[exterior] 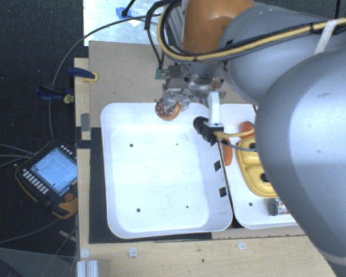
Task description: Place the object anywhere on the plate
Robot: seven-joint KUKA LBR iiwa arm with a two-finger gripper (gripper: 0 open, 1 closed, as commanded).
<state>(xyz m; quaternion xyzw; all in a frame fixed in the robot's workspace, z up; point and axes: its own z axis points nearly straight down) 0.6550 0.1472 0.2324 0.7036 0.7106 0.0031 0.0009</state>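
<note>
While the big grey arm [300, 120] fills the near right, the left bin [155, 212] lies bare at its front, and the right bin [251, 215] beside it shows a yellow plate [255, 175] with something orange [247, 130] at its far end. Further back, at the left bin's far rim, the tool [172, 104] hangs right over a small round brownish object [168, 111]. Pinching it or just touching? Can't tell; the view doesn't settle it. My call: the job isn't done, the plate is well apart. Confirm a firm hold first, lift clear of the rim, carry across the divide, then lower gently onto bare yellow.
</note>
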